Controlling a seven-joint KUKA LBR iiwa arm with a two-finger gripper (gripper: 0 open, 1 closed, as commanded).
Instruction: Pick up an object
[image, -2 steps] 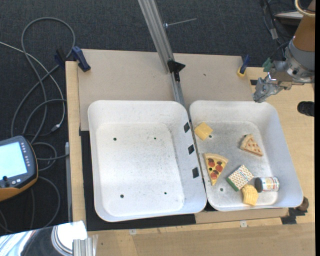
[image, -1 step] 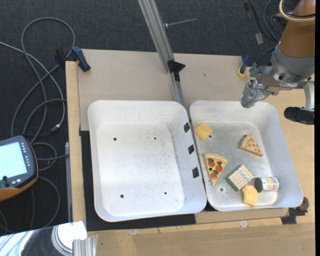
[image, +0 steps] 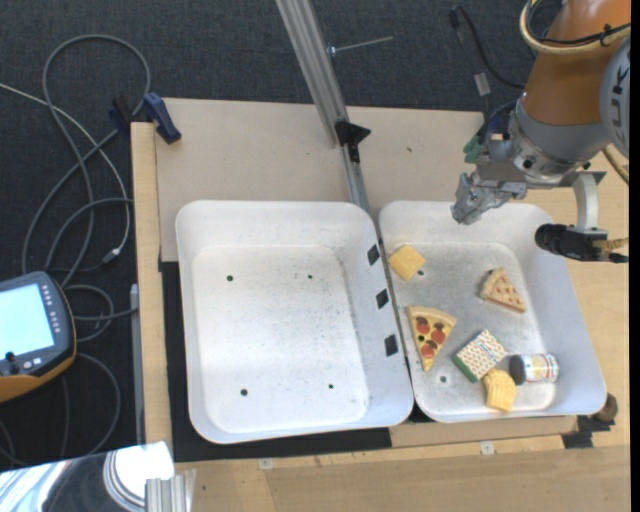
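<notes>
A single fixed camera looks down at a slant from above the bench (image: 260, 140), taking in both bins (image: 200, 300).

Right bin (image: 585, 345): cheese (image: 406, 262), two pizza slices (image: 431, 334), box (image: 481, 354), jar (image: 535, 369), yellow block (image: 500, 390). Gripper (image: 468, 211) above its far rim.

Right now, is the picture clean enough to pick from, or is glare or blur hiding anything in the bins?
Camera view: even lighting, soft shadows, no harsh glare on the white bins. The pizza slice, yellow block and small jar read clearly. The gripper is small and slightly soft, so its jaws are hard to judge.
</notes>
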